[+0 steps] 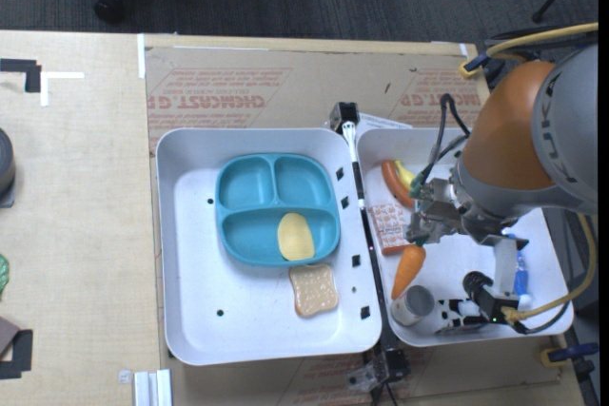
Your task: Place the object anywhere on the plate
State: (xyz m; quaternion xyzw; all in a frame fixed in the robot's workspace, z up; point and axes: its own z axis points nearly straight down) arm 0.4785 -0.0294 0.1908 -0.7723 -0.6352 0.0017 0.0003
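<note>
A blue divided plate (257,195) lies in the left bin (190,299). A pale yellow oval piece (296,237) rests in the plate's large near compartment. A slice of toast (314,290) lies on the bin floor, just in front of the plate. My gripper (425,228) hangs low over the right bin (547,233), near its left wall. An orange carrot (407,270) lies directly in front of the gripper, its top close to the gripper's tip. I see nothing held.
The right bin also holds a red sausage (396,183) with a yellow piece (406,175) beside it, a pink-and-white packet (387,225) and a grey can (414,304). The ridge between the bins (362,233) separates gripper and plate.
</note>
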